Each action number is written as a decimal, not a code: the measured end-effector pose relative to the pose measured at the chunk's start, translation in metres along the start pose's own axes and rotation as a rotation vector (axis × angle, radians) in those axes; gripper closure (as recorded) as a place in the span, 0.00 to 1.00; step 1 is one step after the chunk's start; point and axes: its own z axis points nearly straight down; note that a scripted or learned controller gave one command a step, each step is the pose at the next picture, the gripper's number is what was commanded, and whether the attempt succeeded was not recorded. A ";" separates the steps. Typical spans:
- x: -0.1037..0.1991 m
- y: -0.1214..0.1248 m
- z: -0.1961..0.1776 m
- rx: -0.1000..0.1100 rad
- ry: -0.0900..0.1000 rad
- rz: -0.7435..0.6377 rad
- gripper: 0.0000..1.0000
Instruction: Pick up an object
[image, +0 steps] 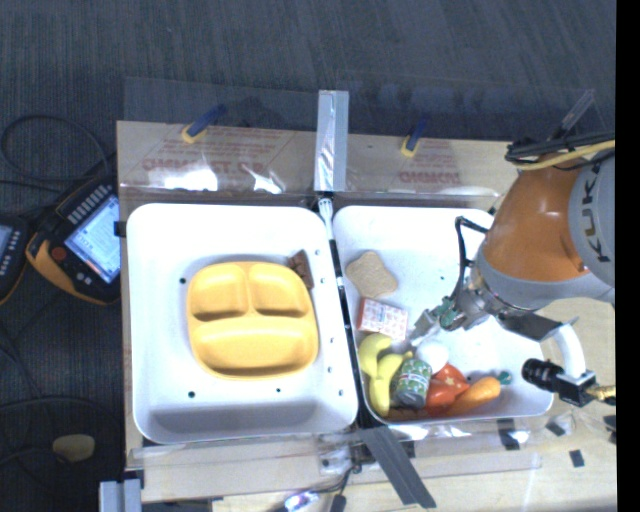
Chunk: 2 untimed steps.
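**Hand low over the crowded corner of the right bin**

Because the arm comes in from the right, its hand (425, 328) hangs over the right bin (420, 225), where all the loose things lie, and not over the left bin (160, 225). That left bin carries a yellow tray (252, 316) with three compartments, lying flat in its middle, with a small dark scrap (299, 265) at its upper right corner.

In the right bin the things are heaped toward the lower left, likely because the bin floor lets them slide together there. A banana (372, 362) lies along the left wall; just beside it stands a small can (411, 381), then a red pepper (448, 384) and a carrot (481, 390), all touching or nearly so. A white ball (435, 354) sits above the can. Farther up, apart from the heap, lie a red-and-white packet (382, 317) and a slice of bread (371, 270).

The hand points down and left, its tips between the packet and the white ball, just above the banana. Whether it is spread or pressed together cannot be told; nothing is seen between its tips, so no object counts as picked yet. Judging by its aim, the banana or the ball is the likely target, and the close packing could make a clean grip hard.
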 end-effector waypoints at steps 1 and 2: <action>-0.006 -0.008 0.008 -0.002 -0.002 -0.057 1.00; -0.079 -0.029 0.079 -0.004 0.001 -0.183 1.00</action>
